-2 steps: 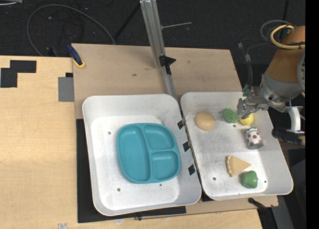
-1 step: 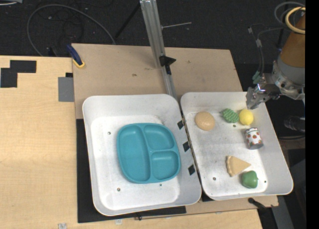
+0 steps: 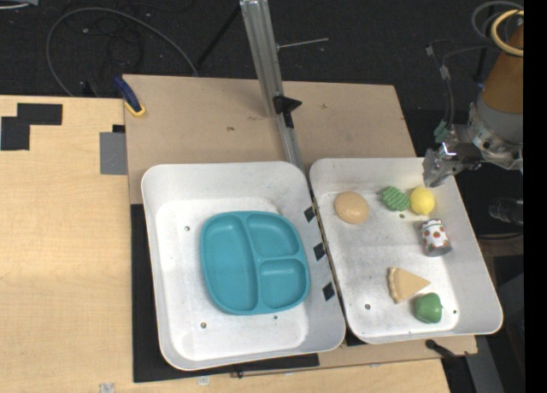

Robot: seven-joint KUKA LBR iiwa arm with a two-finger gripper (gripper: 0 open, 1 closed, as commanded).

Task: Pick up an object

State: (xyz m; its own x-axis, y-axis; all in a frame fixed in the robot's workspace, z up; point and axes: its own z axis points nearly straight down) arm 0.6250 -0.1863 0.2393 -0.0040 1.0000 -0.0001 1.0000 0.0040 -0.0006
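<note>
The gripper (image 3: 434, 169) hangs over the right bin's (image 3: 376, 314) far edge; its state can't be told. The lemon (image 3: 421, 202) lies just below it, the can (image 3: 434, 237) beyond, label unreadable.

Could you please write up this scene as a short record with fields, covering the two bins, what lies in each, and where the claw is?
left bin: holds a teal divided plate
right bin: holds six small things
far row: tan bun, green ridged piece, yellow ball
middle: small can, near the right wall
near row: tan wedge touching a green pepper
claw: over the right bin's far right corner, just beyond the yellow ball
held: nothing visible
</note>
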